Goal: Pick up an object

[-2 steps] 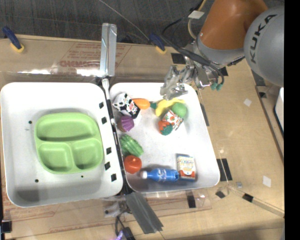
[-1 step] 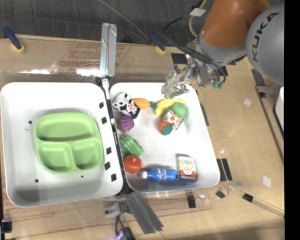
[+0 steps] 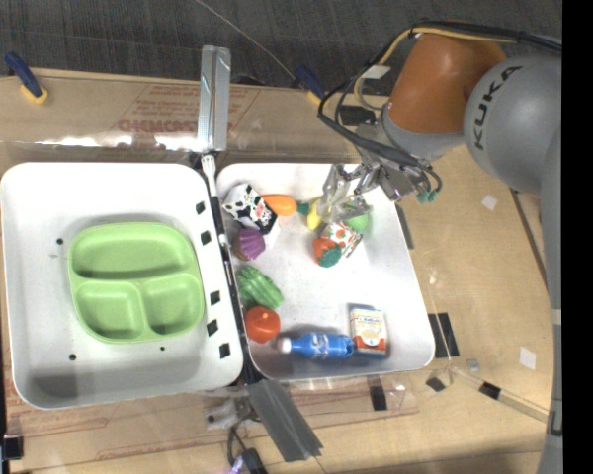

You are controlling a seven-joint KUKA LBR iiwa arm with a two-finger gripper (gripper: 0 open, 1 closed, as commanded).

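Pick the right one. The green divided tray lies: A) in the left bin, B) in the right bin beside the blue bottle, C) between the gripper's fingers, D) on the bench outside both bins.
A: the green divided tray rests on the floor of the left bin, while the blue bottle lies in the right bin and the gripper hangs over that right bin.

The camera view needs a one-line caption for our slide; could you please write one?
KUKA arm's pincer poised over toys in the right bin; green divided tray in the left bin.
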